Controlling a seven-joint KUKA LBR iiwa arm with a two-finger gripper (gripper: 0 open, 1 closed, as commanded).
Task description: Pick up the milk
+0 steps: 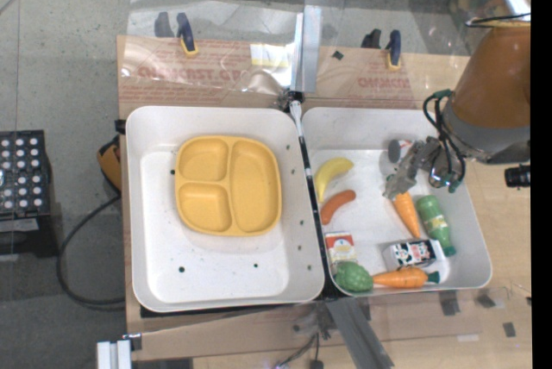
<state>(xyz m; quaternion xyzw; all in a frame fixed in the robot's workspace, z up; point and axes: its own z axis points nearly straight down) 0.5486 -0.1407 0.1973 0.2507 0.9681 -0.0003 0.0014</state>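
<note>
The milk point(408, 253) is a small carton with black and white cow spots. It lies on its side near the front of the right bin point(473, 212). It is below the pincer point(405, 171) in the view and a little to the right, and it is apart from it. Nothing touches the milk from above.

The arm point(496, 91) comes in from the right. Its orange part is big and round near the top right, and the grey wrist bends down and to the left into the right bin. The pincer hangs over the middle of that bin, tilted, with its tips pointing down and left. Its two fingers look a little apart, and nothing is between them.

Just under the pincer is an orange carrot point(407, 215), with its top close to the finger tips. Beside the carrot, to the right, lies a green bottle point(434, 224). Another carrot point(401, 278) lies along the front edge, just below the milk. Left of that one sits a green bumpy veggie point(353, 277), and above it a small red and white box point(341, 248).

Left of the pincer are a yellow banana point(330, 174) and a red sausage point(337, 204).

Farther left is the other bin point(155, 212). It holds a yellow tray point(229, 185) with three parts.
</note>
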